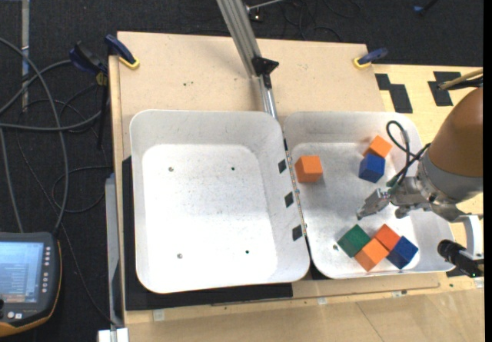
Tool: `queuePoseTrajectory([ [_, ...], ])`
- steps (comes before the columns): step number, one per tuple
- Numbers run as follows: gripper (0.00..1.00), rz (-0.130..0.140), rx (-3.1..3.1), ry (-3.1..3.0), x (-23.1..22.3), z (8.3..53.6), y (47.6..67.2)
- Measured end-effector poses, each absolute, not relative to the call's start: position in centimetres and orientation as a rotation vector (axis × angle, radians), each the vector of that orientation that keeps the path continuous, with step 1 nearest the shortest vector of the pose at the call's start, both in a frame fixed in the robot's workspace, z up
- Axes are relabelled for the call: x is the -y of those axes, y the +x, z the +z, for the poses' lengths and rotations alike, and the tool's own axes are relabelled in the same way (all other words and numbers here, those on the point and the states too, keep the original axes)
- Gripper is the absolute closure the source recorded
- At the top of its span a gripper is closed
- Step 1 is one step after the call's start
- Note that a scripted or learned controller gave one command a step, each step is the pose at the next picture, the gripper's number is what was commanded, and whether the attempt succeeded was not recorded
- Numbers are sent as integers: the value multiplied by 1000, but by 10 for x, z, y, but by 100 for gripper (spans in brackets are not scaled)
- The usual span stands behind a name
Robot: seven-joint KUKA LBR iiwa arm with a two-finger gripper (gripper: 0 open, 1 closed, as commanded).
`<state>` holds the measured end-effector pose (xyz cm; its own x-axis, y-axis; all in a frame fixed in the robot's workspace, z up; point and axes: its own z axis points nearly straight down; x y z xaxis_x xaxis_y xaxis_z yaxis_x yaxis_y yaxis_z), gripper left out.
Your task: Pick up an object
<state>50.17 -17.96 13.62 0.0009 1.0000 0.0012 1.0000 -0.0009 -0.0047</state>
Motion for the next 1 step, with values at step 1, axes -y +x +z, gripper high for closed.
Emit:
queuePoseTrajectory([
  [1,100,-2,2223,-2223,180,149,504],
])
